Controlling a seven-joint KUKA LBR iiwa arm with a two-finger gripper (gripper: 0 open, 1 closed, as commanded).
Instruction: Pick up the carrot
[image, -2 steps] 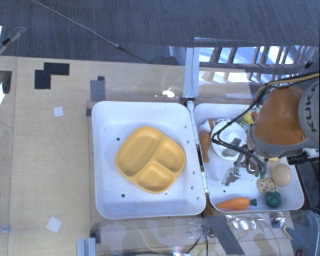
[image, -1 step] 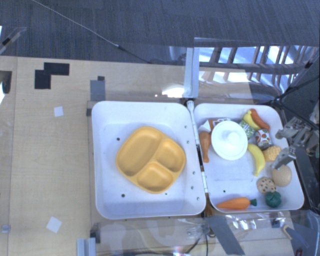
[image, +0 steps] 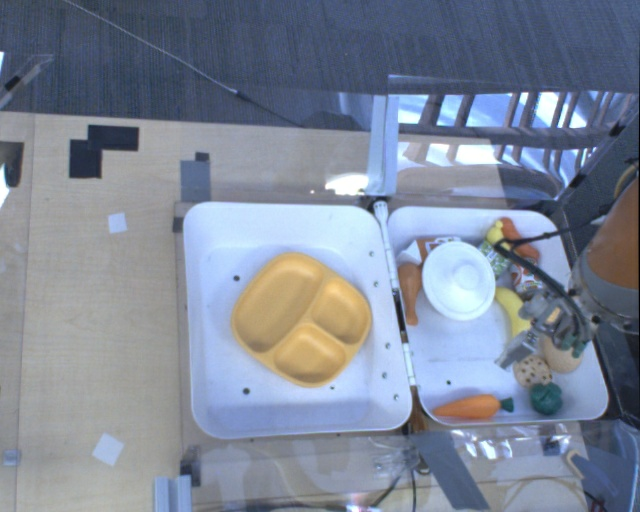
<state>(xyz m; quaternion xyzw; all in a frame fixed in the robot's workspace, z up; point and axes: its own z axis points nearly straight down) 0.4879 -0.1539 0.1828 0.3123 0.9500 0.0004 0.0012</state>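
Observation:
The carrot (image: 468, 407) is orange with a small green stub at its right end. It lies flat along the front wall of the right bin (image: 440, 375). My gripper (image: 531, 330) hangs over the right side of that bin, up and to the right of the carrot and apart from it. It sits just above a speckled cookie (image: 533, 372). The grey arm with its orange band (image: 610, 262) reaches in from the right edge.
A white bowl (image: 459, 279) stands mid-bin, with an orange-brown piece (image: 409, 290) to its left and a yellow banana (image: 512, 306) to its right. A green broccoli (image: 546, 398) lies in the front right corner. The left bin (image: 215, 400) holds a yellow divided plate (image: 301, 318).

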